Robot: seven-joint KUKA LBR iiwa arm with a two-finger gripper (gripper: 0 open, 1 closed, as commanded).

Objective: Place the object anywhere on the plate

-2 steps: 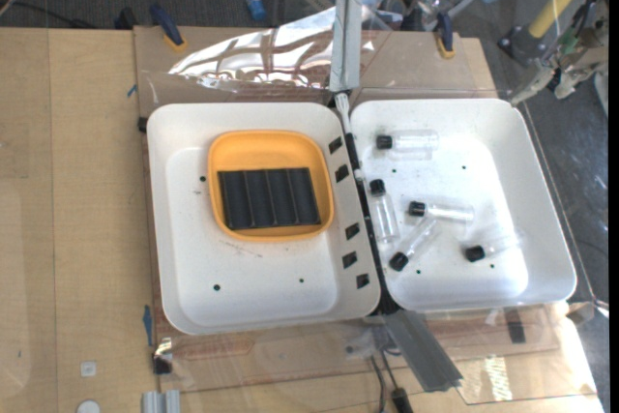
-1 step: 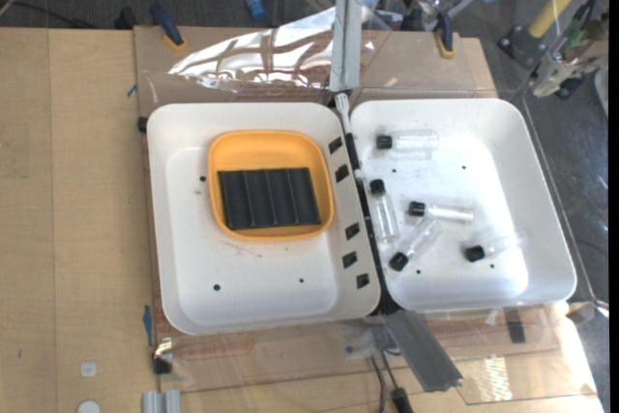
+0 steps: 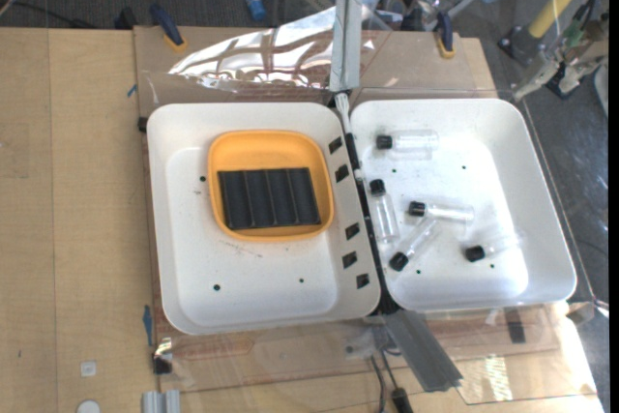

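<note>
Wooden bench (image 3: 68, 208) | orange plate (image 3: 271, 182) in left bin (image 3: 184, 285) | clear vials (image 3: 435, 213) in right bin (image 3: 542, 237)

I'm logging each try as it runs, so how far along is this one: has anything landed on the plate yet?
Nothing looks done yet. The orange plate in the left bin carries only its dark ribbed insert, with no vial on it. Nothing is in hand. The clear vials with black caps lie scattered in the right bin. Still left: pick one up, carry it across the divider, and set it on the plate.
</note>
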